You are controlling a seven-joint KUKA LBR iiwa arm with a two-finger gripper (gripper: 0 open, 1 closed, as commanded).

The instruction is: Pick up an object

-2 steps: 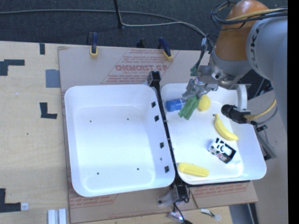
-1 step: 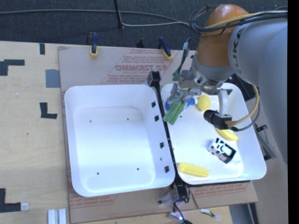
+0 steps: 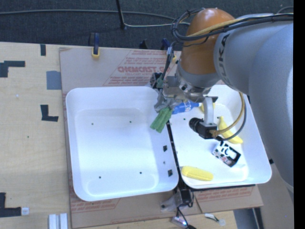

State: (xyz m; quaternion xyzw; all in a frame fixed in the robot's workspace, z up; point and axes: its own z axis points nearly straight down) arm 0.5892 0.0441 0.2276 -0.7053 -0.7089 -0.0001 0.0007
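My gripper [image 3: 164,106] hangs over the inner rim between the two bins, shut on the upper end of a green oblong object [image 3: 159,120]. The green object slants down and left from the fingers, over the right edge of the left bin [image 3: 114,147]. A blue object [image 3: 183,108] lies just right of the gripper, partly hidden by the wrist. In the right bin [image 3: 252,175] lie a yellow corn-like piece [image 3: 197,173], a black and white object [image 3: 226,154] and a yellow object [image 3: 225,127] partly behind a black fitting.
The big grey arm with its orange band [image 3: 205,37] covers the back of the right bin. A black fitting with a cable [image 3: 200,127] hangs over that bin. Cardboard [image 3: 124,68] lies under both bins, and a yellow clamp [image 3: 96,51] sits at its far edge.
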